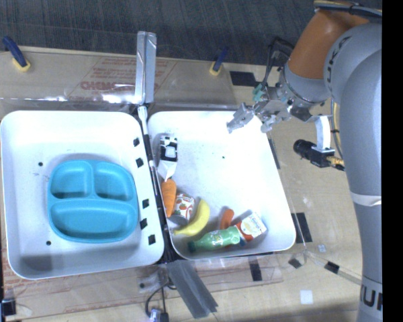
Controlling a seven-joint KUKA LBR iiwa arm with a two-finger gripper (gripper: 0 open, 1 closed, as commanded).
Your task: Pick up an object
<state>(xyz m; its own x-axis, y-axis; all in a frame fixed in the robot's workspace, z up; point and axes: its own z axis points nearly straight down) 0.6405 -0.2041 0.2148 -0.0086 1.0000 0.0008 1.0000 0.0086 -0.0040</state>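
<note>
My gripper (250, 118) hangs over the far right corner of the right bin (221, 149), above the bin's back rim, with nothing between its fingers. The objects lie at the bin's near left side: a yellow banana (196, 221), an orange carrot (168, 196), a green bottle (215, 240), a small red and white carton (253, 226), a small can (183, 206) and a black and white item (166, 149) by the divider. All of them are well away from the gripper.
The left bin (27, 146) holds a blue divided tray (93, 200). A metal post (146, 66) stands at the back between the two bins. Blue clamps (16, 52) sit on the bench's far edge. The grey arm (359, 113) fills the right side.
</note>
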